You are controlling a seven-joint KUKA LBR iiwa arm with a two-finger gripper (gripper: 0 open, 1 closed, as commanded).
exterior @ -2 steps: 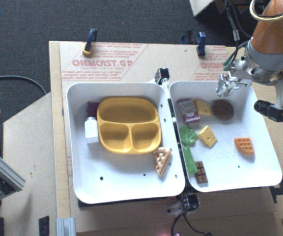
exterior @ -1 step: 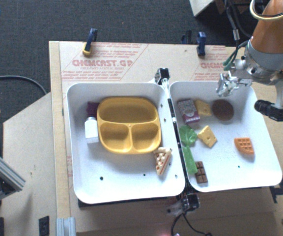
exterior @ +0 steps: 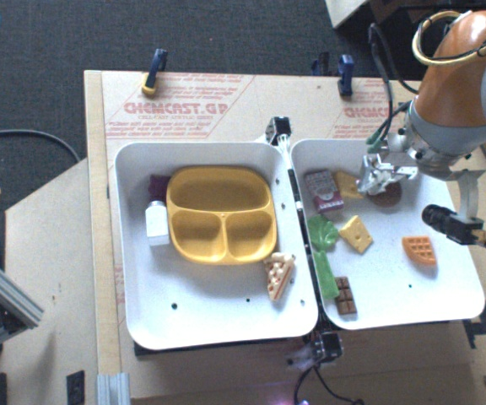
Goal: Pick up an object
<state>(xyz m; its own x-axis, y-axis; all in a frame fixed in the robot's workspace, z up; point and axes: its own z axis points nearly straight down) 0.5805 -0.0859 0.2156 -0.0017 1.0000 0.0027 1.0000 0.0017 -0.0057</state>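
Over right bin (exterior: 471,298), pincer (exterior: 381,178), near far rim

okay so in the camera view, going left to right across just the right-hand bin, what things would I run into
Chocolate-coloured block → green piece → chocolate bar → cheese wedge → claw, over a dark round thing → waffle. The first three overlap closely in left-right position, so their order is approximate.
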